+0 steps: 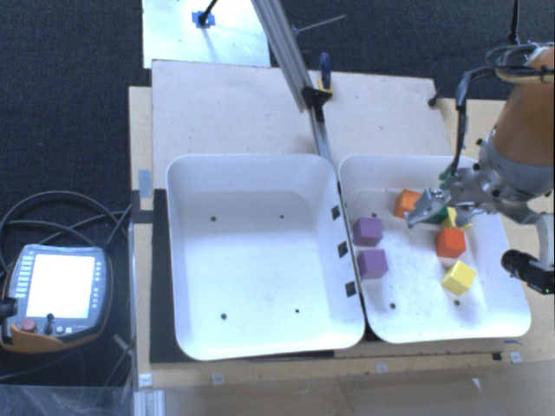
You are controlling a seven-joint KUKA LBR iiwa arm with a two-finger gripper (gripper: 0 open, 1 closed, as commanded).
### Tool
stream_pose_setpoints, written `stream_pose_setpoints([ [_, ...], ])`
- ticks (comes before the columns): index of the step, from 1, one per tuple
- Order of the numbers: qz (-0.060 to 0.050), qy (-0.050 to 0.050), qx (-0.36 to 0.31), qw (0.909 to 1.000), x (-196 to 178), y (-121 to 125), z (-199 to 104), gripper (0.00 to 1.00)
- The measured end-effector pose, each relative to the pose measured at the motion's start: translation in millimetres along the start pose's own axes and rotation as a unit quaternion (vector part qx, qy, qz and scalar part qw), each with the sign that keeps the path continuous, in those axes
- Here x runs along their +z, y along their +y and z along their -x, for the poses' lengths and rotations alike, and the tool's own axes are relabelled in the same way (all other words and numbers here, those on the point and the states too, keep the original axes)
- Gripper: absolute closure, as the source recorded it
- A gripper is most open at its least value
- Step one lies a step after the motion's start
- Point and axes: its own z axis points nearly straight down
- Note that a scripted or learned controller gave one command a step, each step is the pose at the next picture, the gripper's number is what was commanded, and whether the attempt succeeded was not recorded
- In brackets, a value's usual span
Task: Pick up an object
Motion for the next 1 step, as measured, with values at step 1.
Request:
stream_pose_setpoints([
  [1,0.0,0.0,0.0,1.0,-0.2,0.1,0.1,0.0],
])
